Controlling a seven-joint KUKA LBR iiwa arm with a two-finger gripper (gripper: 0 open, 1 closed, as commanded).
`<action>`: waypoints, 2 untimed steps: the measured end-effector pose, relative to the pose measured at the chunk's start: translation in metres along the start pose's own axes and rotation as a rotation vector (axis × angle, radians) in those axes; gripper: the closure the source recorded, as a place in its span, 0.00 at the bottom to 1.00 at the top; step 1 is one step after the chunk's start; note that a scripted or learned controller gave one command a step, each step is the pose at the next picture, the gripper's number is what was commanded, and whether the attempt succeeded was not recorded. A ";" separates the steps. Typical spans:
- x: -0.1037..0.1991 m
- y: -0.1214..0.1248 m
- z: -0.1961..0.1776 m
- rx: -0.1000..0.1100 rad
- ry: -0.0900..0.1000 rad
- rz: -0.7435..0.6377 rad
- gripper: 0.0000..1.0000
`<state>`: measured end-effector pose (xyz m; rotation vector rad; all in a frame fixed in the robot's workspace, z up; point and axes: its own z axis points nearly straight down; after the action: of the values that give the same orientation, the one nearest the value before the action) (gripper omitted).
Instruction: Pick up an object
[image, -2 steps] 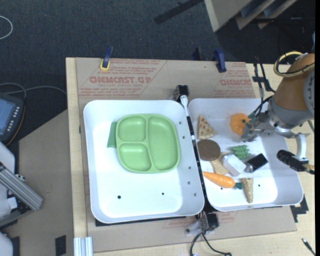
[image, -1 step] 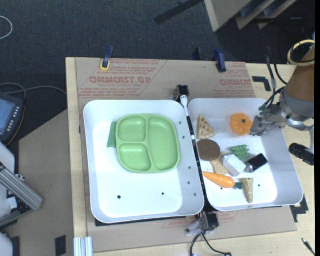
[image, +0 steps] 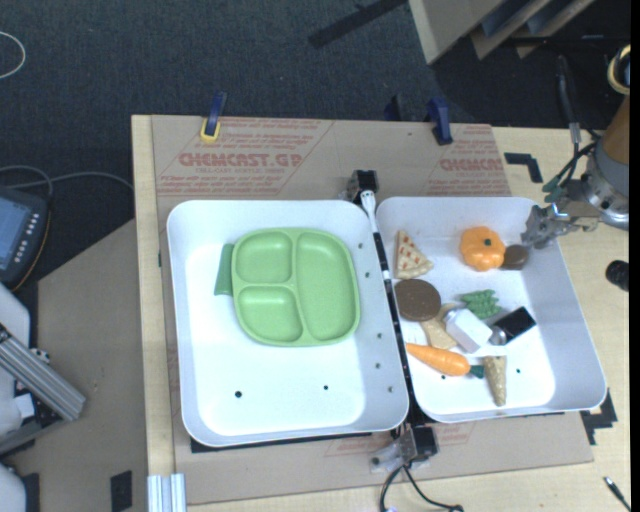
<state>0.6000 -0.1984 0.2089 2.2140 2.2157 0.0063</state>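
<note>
Colours on the bench

Just beside the metal-grey gripper (image: 540, 226) sit an orange pumpkin (image: 481, 248) and a brown piece (image: 516, 257); further off, a tan wedge dotted red (image: 408, 256), a dark brown disc (image: 417, 298), a green sprig (image: 480, 301), a black block (image: 514, 324) and an orange carrot (image: 440, 359). Farthest away, a pale green divided plate (image: 295, 287) lies in a white bin (image: 200, 300).

Glossy white plastic bins (image: 200, 300), matt green plastic tray (image: 296, 285)
</note>
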 end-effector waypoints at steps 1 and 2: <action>0.000 0.001 -0.017 0.005 0.002 0.000 1.00; 0.038 -0.017 -0.016 0.012 0.006 -0.003 1.00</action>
<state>0.5829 -0.1601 0.2242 2.2200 2.2274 -0.0003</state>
